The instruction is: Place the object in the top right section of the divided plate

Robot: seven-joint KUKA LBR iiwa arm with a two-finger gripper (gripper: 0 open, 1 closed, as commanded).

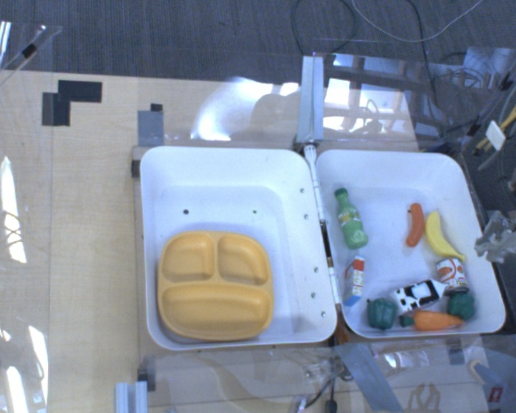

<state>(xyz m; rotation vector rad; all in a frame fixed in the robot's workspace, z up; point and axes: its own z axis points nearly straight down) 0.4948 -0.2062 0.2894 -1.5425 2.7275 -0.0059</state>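
1. The yellow divided plate (214, 285) sits in the left bin (168, 183), toward its near edge. It has two small sections at the far side and one long section nearer me; all three look bare.
2. The right bin (387, 175) holds the toy food, all of it well apart from the plate.
3. A green bottle (350, 218) lies near the bin's left wall, cap pointing away from me. Its label is pale green, but I can't read any writing on it.
4. Below it lies a small white tube with a red and blue end (354, 280); the print is too small to make out.
5. A red sausage (414, 224) and a banana (440, 237) lie side by side toward the right wall.
6. Clustered at the near right corner: a small red-and-white can (451, 271), a black-and-white cow (416, 296), a carrot (435, 321), and two dark green vegetables (381, 313).
7. At the right edge, just beside the bin, a grey metal piece of the arm (505, 235) pokes in. I can't tell whether the gripper is open or closed.
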